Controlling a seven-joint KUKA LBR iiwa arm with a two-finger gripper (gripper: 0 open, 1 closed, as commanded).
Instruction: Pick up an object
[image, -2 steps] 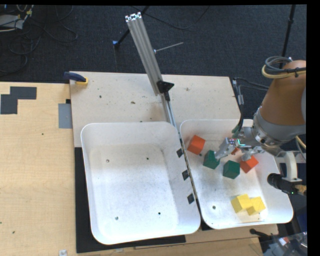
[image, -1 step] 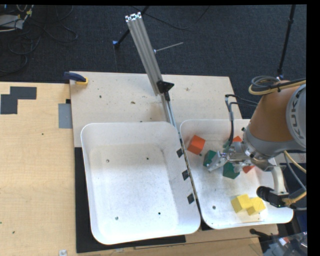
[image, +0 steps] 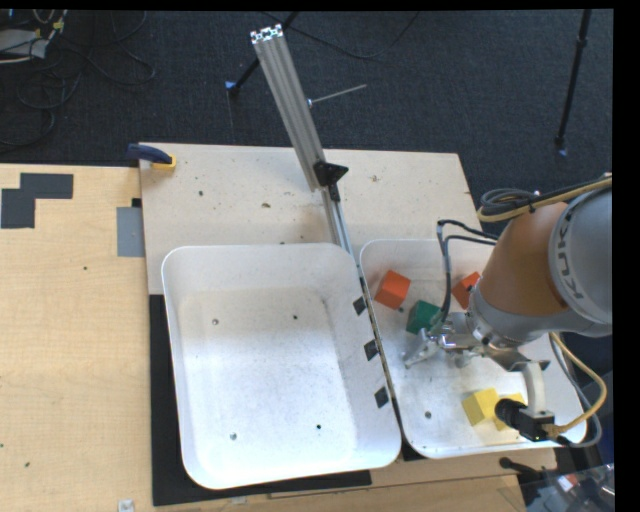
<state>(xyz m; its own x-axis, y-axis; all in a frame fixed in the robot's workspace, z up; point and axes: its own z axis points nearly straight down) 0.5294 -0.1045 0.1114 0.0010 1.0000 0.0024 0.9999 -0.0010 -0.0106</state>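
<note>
Nearest, a yellow block sits by the right bin's front rim with bare floor around it. The hand hovers low mid-bin; can't tell how open it is. Green block is just beside it, orange block behind. No readable writing.

The grey arm reaches in from the right, its orange band bulking above the wrist. The wrist angles down and leftward, ending in the gripper, whose metal jaws point left, low over the surface below.
</note>
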